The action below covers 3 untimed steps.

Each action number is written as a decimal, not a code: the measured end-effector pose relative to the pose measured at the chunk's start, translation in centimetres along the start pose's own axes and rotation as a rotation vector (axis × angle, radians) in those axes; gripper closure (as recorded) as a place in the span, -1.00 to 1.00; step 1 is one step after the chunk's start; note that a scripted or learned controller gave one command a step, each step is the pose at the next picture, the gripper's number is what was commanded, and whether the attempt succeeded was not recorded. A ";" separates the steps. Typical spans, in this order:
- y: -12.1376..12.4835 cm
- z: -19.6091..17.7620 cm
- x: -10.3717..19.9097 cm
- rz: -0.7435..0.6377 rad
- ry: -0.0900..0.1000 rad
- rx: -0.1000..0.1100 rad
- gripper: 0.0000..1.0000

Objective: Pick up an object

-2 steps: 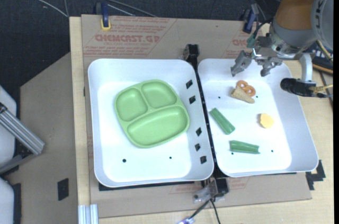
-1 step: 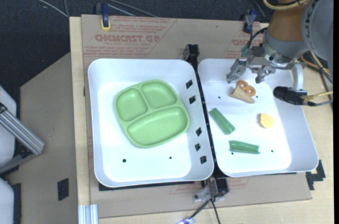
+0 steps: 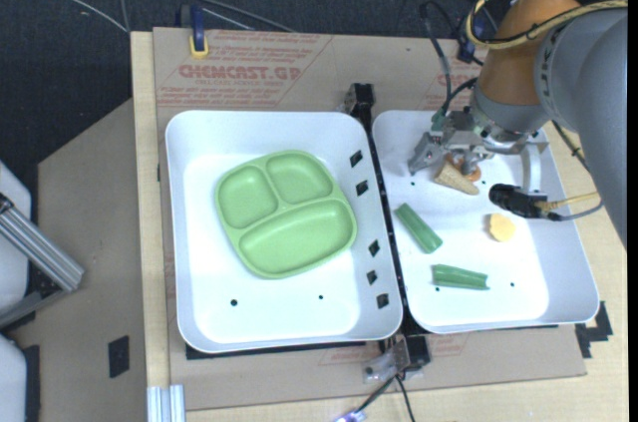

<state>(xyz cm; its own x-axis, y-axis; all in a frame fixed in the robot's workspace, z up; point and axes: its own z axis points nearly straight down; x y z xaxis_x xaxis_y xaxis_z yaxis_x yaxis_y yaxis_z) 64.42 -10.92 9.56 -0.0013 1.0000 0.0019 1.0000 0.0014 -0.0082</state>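
So the claw (image 3: pixel 451 156) is down in the far part of the right bin (image 3: pixel 558 292), hanging off the grey arm (image 3: pixel 590 51) that comes in from the right side of the shot. Honestly can't tell if it's open or closed: the metal bits are a jumble from this angle. Right under it, on the side nearest the camera, there's a tan wedge (image 3: pixel 462 179), maybe touching the claw, but I can't see it actually being held. Further toward the camera from the claw, a bit to the view's left, lies a short green stick (image 3: pixel 419 226), and beyond that, well away from the claw near the bin's front edge, a second green stick (image 3: pixel 460 278). A little yellow lump (image 3: pixel 501 228) sits toward the camera and to the view's right of the claw. Way off to the view's left of the claw, the left bin (image 3: pixel 199 295) holds a green divided plate (image 3: pixel 286 212). Both bins sit on the tan worktop (image 3: pixel 259 61).
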 end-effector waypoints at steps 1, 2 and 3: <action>0.2 -1.6 0.0 0.000 -0.001 -0.009 1.00; -0.5 -6.5 0.3 0.001 -0.002 -0.013 1.00; -1.2 -11.4 -0.1 0.002 -0.003 -0.015 1.00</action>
<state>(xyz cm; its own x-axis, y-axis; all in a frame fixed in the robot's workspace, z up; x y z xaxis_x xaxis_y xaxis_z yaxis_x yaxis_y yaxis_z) 63.34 -11.09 20.99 0.0006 1.0000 -0.0010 1.0000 -0.0006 0.0068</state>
